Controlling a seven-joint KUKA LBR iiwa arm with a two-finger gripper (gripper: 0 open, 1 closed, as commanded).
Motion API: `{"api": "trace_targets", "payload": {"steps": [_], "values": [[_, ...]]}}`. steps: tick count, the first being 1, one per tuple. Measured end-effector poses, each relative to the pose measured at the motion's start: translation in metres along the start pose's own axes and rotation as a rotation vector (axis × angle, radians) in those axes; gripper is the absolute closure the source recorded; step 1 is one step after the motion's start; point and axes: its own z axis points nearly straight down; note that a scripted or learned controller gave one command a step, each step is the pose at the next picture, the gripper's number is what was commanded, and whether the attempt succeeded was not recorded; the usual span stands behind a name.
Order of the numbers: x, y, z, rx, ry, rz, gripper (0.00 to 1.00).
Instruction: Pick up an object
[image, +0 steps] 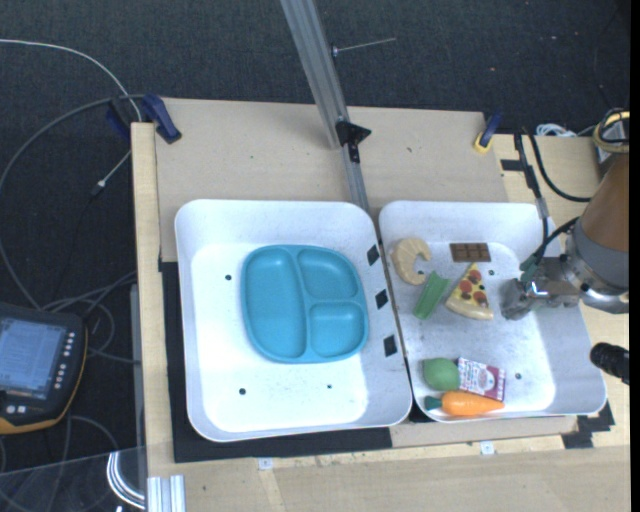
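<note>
We record the left bin (200, 330) holding a blue divided plate (303, 302). The right bin (560, 385) holds a bagel piece (409, 258), chocolate bar (468, 252), pizza slice (472, 293), green wedge (432, 296), lime (439, 373), red packet (479, 376), carrot (470, 404). Gripper (520, 298) just beside the pizza slice; claw state: we cannot tell.

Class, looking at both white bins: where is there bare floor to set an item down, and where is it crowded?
Left bin: bare strip in front of the blue tray. Right bin: bare patch between pizza slice, gripper and pink packet. Crowded: the back by the bread piece, the front corner by the carrot.
</note>
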Motion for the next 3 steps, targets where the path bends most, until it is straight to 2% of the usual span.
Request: {"api": "trace_targets", "payload": {"steps": [3], "values": [[0.145,0.028,-0.031,0.003,0.003,-0.004,1.00]]}}
